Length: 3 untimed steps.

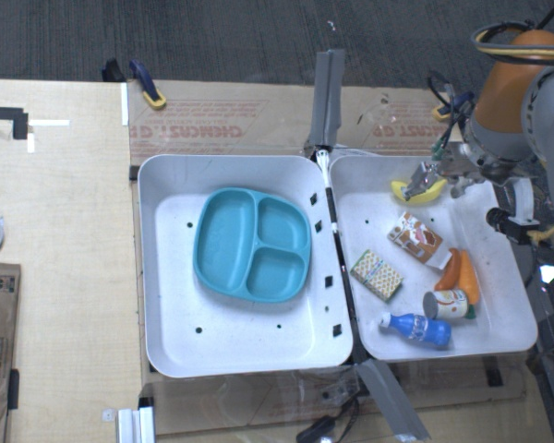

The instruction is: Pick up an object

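camera view | fingers (431, 175) at banana (419, 191) | carton (415, 238), bottle (417, 329) nearby

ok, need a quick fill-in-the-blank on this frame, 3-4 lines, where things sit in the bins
1. The blue divided plate lies in the ____ bin.
2. The pincer is right at the ____, at the far side of the right bin.
3. The blue bottle lies on its ____ near that bin's front edge.
4. The plate has ____ compartments.

Missing words: left; banana; side; three
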Available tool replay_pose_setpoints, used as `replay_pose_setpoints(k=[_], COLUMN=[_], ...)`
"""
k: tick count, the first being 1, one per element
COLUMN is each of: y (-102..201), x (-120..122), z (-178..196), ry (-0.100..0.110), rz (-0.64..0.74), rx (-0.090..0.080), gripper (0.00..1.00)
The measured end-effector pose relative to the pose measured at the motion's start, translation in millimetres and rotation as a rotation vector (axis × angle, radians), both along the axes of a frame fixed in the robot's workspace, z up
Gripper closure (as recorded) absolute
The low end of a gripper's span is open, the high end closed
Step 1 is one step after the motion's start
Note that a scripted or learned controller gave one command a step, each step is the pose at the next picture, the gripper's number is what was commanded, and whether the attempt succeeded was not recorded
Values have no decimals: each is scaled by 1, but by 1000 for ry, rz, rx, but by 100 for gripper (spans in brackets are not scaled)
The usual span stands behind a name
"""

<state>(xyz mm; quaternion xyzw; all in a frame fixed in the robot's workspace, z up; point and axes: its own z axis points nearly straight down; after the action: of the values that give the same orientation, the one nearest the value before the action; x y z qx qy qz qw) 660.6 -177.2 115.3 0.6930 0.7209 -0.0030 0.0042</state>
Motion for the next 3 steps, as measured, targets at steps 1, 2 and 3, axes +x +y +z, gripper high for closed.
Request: replay_pose_setpoints(k=[1, 2, 3], y=[35, 34, 34], x=[-45, -45, -45], z=[-24, -18, -18], ry=[3, 5, 5], rz=[-29, -31, -31], rx=[10, 10, 10], gripper=[0, 100, 0])
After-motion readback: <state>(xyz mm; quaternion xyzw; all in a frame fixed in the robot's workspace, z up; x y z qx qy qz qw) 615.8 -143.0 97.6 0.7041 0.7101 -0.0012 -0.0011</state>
